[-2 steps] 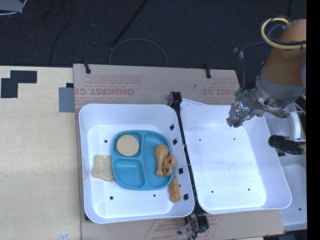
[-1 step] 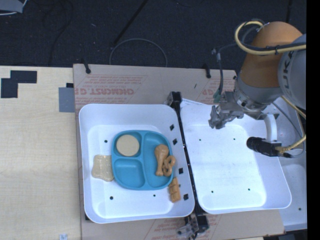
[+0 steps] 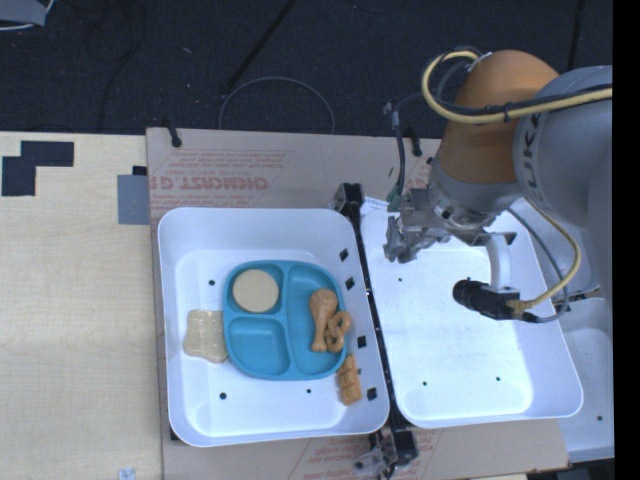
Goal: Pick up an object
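Hand (image 3: 400, 248) over the right bin (image 3: 470, 368), near its 11 o'clock corner; fingers' state unclear, cannot tell. Likely target: chicken drumstick (image 3: 322, 318) on blue tray (image 3: 262, 353), left bin (image 3: 190, 248), at 3 o'clock. Probably light, stiff, slick; best pinched across the narrow shaft.

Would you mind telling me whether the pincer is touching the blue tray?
Apart. The camera view shows the pincer over the right bin, with the bins' rims lying between it and the blue tray in the left bin.
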`<act>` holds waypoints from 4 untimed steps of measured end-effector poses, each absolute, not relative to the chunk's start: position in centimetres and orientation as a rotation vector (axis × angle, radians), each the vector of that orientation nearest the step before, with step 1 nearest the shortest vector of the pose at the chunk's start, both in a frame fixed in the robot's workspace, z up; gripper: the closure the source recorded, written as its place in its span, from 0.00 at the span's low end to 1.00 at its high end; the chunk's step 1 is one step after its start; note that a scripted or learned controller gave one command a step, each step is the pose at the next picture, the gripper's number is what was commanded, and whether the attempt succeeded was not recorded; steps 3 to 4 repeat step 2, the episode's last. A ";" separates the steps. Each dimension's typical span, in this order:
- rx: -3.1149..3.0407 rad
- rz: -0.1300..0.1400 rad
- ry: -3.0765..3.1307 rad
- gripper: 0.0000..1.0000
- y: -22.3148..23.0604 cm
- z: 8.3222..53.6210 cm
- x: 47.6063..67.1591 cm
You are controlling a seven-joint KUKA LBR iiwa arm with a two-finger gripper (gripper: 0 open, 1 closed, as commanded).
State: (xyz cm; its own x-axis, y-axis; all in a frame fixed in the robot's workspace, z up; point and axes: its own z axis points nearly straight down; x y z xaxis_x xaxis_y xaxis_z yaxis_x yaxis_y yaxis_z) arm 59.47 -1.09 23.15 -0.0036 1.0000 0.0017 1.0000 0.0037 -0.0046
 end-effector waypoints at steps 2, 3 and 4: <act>-2.215 0.006 -2.223 1.00 9.4 22.4 59.8; -2.215 0.006 -2.223 1.00 9.4 22.4 59.8; -2.215 0.006 -2.223 1.00 9.4 22.4 59.8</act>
